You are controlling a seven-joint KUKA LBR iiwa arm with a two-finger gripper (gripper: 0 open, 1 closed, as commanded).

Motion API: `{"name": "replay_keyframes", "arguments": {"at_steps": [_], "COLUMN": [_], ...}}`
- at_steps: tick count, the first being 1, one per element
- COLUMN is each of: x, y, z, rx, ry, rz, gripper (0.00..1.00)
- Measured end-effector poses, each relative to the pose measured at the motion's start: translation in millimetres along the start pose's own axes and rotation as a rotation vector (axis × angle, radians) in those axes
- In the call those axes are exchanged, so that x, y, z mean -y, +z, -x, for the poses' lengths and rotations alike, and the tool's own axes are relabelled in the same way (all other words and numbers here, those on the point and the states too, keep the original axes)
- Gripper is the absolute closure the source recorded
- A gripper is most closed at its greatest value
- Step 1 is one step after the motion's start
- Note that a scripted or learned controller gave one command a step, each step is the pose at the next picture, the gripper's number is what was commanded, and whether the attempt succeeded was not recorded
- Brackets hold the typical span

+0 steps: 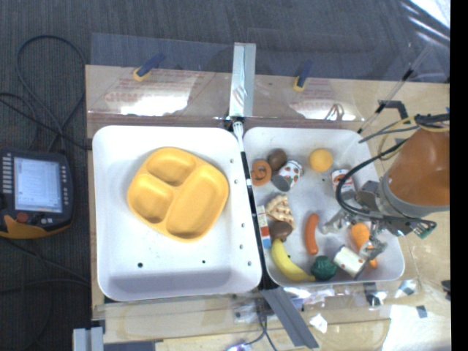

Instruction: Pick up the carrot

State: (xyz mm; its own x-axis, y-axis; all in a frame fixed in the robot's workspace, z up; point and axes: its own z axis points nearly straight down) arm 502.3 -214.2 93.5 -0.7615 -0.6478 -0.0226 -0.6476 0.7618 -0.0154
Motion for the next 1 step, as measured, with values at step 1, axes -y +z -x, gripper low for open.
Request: {"name": "replay_keyframes", "arguments": {"at_steps": [1], "x": [1.3], "y": [-10.5], "z": [0.5], "rx": [-0.003], "ry": [0.000], "rz": [-0.002], "gripper": [1.00]}}
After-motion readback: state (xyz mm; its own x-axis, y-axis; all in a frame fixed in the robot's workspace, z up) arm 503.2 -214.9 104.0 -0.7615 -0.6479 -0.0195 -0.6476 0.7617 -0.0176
